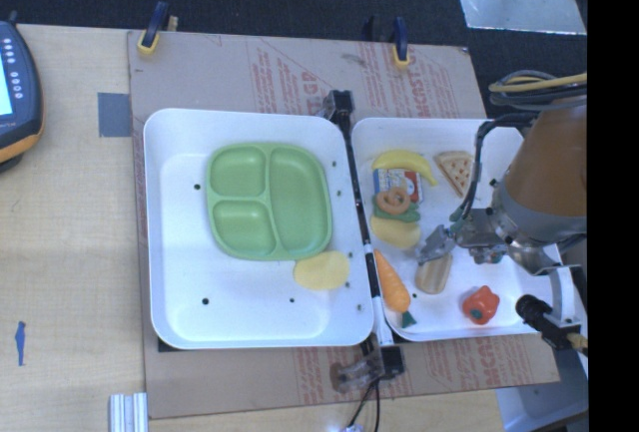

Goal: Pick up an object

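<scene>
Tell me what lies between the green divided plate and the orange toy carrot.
In the camera view, a pale yellow flat piece lies between the green divided plate and the orange toy carrot, then the bins' adjoining white rims.

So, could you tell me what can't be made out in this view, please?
- Gripper: fingers blurred against the tan cylinder; open, shut or gripping cannot be told.
- Right bin: its far right side is hidden under the arm.
- Small package: print too small to read.
</scene>
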### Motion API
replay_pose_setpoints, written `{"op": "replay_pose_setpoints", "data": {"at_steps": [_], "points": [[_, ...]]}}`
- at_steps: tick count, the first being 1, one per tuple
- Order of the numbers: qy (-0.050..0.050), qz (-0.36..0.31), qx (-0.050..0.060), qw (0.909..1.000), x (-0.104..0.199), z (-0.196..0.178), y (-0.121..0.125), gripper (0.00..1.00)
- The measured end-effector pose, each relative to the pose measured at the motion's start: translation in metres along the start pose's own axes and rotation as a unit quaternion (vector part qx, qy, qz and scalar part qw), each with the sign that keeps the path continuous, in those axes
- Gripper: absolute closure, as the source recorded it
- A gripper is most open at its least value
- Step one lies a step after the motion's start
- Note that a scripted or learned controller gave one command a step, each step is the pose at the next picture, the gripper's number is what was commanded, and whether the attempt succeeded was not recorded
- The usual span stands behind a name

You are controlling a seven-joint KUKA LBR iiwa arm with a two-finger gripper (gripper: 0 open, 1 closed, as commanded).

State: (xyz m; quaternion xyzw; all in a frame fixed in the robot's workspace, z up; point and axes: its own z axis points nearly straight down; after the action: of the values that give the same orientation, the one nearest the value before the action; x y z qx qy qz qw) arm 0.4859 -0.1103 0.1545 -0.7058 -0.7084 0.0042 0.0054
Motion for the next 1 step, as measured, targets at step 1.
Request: {"op": "replay_pose_setpoints", "data": {"at_steps": [1], "points": [[0.0, 0.0, -0.003, 1.0, 0.0059, 0.0647, -0.0106, 0.0]]}}
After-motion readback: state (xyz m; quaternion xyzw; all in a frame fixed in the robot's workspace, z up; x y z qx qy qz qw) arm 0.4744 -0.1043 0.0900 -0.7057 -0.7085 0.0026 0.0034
